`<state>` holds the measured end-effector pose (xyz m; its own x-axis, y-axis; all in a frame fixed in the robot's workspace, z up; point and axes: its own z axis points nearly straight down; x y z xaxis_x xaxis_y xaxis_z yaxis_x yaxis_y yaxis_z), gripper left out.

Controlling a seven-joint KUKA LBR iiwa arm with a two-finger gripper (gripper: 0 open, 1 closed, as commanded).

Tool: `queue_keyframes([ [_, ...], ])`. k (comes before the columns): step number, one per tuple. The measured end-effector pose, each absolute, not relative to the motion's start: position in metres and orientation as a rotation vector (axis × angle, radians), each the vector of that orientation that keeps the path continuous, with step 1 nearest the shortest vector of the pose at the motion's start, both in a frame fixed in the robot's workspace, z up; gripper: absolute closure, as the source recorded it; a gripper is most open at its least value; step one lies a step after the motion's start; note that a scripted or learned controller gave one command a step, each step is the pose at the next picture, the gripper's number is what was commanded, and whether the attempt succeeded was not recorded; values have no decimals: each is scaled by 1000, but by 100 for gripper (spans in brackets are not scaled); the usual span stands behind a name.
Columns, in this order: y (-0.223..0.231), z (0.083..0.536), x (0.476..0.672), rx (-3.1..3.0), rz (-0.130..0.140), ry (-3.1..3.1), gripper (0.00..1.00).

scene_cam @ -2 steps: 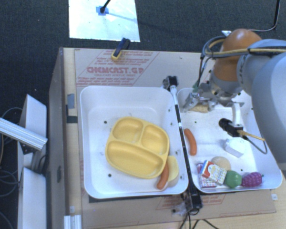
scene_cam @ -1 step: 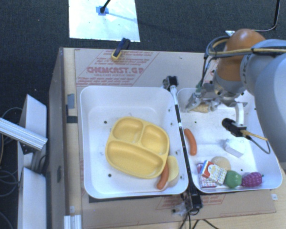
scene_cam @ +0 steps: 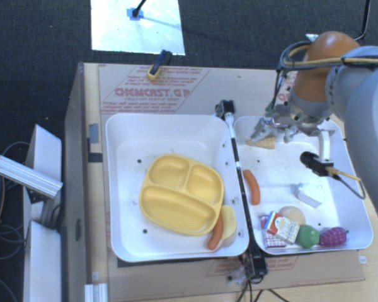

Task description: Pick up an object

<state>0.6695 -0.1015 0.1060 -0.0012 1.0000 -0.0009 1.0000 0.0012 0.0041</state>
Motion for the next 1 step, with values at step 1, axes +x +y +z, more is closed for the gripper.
queue_keyframes([
  [1,-88,85,669,2216,2,2225,0],
])
